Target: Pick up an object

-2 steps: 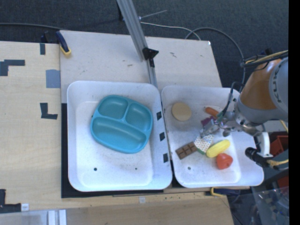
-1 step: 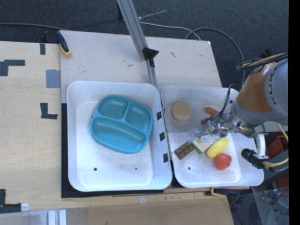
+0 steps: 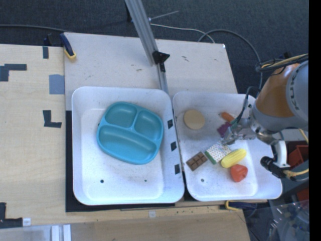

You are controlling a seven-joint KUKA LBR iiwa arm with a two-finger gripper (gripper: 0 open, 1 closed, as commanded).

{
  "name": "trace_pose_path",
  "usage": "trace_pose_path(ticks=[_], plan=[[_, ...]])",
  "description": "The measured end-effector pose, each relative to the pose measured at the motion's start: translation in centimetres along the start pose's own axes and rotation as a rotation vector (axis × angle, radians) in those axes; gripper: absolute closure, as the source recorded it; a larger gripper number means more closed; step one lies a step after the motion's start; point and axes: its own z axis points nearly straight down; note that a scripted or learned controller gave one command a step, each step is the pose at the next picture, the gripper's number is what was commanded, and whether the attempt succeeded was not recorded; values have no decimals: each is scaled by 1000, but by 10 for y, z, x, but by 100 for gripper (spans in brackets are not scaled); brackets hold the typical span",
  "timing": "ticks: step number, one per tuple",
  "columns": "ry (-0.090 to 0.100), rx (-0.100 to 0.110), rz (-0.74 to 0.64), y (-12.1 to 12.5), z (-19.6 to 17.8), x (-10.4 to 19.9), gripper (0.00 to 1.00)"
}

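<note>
The arm is reaching in from the right and the tool [image 3: 231, 134] is hanging low over the right bin [image 3: 215, 192], right by a small purple piece [image 3: 223, 129]. Honestly can't tell what state the tool is in, it's too blurry there. Candidates are all sitting in that bin: yellow corn [image 3: 233, 157], red piece [image 3: 238, 172], chocolate bar [image 3: 196, 160], round cookie [image 3: 194, 119]. I'd be going straight down on the purple one, centring first so it isn't getting shoved into the checkered piece [image 3: 216, 152] beside it.
</note>
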Motion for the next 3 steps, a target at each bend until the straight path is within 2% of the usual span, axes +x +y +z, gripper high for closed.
trace_pose_path(ticks=[1, 3], plan=[[1, 8, 1, -4, -45, 4, 100], [0, 7, 1, -2, -140, -8, 100]])
